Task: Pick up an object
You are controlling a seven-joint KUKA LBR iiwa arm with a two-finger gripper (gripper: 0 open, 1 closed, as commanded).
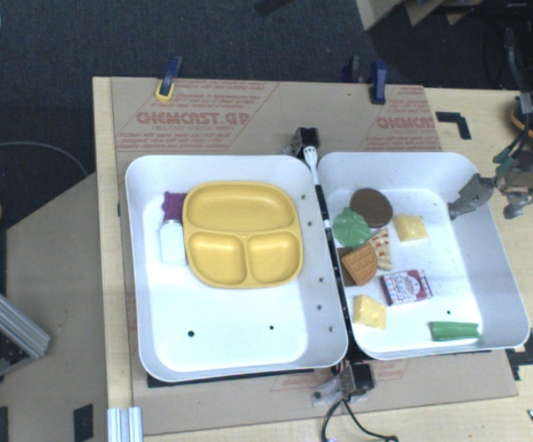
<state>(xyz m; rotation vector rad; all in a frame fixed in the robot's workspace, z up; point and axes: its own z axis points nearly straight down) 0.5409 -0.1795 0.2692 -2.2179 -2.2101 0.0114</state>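
Note:
The right bin (487, 247) holds several small items: a brown round disc (372, 206), a green round piece (350, 227), a yellow wedge (411, 227), a tan waffle-like cracker (362, 262), a red-and-white packet (405, 287), another yellow wedge (369, 311) and a green stick (454, 331). My gripper (489, 203) hangs over the bin's far right rim, above and to the right of these items. Its two grey fingers (466, 196) stand apart, open, with nothing between them.
The left bin (229, 330) carries a yellow three-compartment plate (243, 233), with a purple piece (173, 204) and a small white bottle (171, 242) beside its left side. Blue clamps (377, 81) hold the brown board at the back. A black divider joint runs between the bins.

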